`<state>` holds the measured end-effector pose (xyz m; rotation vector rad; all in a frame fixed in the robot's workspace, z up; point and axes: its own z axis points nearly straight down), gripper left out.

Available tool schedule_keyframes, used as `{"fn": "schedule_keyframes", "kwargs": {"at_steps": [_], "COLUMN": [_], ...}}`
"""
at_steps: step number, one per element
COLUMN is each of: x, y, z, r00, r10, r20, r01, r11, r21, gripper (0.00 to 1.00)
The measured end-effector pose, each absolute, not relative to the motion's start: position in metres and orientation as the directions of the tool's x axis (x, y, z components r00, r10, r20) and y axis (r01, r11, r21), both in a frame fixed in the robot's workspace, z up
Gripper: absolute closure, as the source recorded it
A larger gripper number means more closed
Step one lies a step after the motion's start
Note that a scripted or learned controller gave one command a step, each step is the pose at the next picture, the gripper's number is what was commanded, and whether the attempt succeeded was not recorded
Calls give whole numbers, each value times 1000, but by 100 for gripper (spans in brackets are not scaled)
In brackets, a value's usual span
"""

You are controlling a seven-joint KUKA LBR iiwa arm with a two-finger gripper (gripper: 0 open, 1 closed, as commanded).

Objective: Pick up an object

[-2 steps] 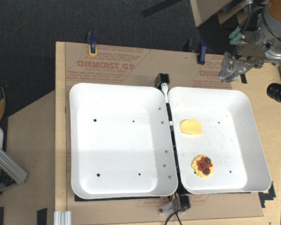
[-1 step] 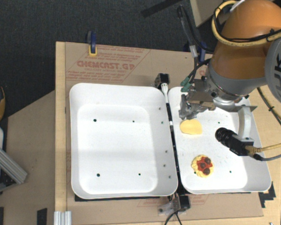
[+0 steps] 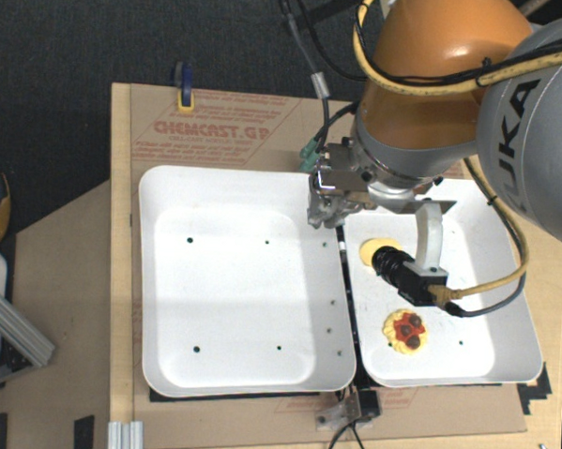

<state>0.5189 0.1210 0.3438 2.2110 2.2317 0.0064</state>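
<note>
The gripper (image 3: 323,210) is hovering over the rim between the two bins; I cannot tell if it is apart or together. The yellow-red toy (image 3: 406,331) is lying in the view's right-hand bin (image 3: 481,351), so picking is not yet done

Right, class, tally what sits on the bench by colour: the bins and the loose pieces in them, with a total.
White bins: 2, the left bin and the right bin
Plain yellow piece: 1
Yellow piece with red and dark spots: 1
Total: 4
</note>
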Motion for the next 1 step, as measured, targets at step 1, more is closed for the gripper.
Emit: {"fn": "schedule_keyframes", "kwargs": {"at_steps": [1], "x": [515], "y": [128], "z": [406], "r00": [-2], "r10": [1000], "r20": [2], "r01": [1000], "r11": [2], "r21": [8], "gripper": [100]}}
